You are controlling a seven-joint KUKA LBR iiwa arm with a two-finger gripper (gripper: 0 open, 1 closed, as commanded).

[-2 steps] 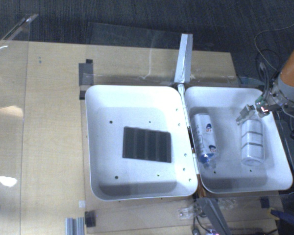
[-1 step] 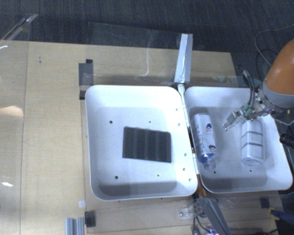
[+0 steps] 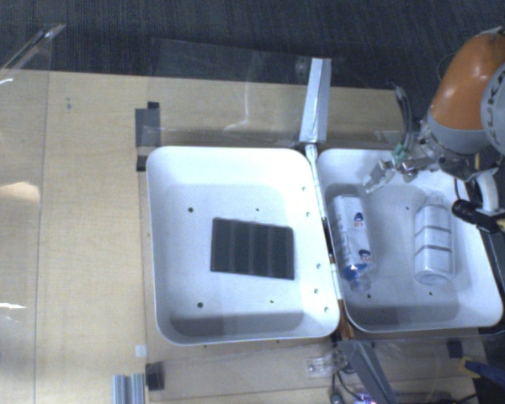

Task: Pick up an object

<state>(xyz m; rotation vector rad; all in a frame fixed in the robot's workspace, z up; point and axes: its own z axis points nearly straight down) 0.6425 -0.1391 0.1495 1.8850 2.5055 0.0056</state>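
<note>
The gripper hangs over the right bin, finger state impossible to tell, apparently approaching; next it must descend onto the plastic bottle.

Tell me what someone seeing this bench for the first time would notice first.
Probably the arm's orange band at the upper right, bright against the grey, above the right bin. Next, the dark ribbed rectangular pad lying flat in the middle of the left bin. Then two bottles lying in the right bin: a clear one with a blue cap along its left wall, and a white ribbed one further right.
</note>
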